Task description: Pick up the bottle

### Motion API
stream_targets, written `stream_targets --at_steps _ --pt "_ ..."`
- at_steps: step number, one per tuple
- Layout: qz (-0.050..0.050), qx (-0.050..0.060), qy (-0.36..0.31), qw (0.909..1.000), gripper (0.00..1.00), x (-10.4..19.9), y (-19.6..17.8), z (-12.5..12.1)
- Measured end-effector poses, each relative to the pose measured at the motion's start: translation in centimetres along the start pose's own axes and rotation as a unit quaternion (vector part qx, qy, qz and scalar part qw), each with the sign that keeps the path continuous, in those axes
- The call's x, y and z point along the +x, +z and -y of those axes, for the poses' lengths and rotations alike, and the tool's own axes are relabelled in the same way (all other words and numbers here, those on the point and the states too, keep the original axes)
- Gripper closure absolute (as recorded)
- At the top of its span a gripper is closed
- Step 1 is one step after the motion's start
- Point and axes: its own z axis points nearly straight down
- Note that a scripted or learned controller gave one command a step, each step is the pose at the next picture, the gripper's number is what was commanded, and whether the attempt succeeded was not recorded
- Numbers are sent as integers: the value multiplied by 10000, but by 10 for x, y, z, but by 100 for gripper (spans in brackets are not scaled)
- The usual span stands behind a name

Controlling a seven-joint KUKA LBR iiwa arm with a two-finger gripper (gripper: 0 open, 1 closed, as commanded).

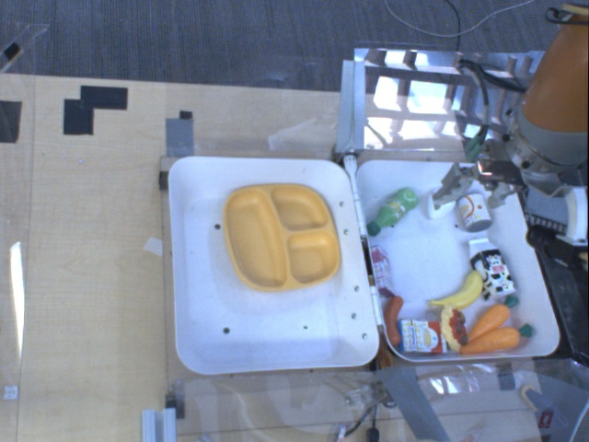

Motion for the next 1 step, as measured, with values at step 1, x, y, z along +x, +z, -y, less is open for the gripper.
stream_targets --at_steps 1 --pt "-5 10 -403 9992 0 35 98 -51"
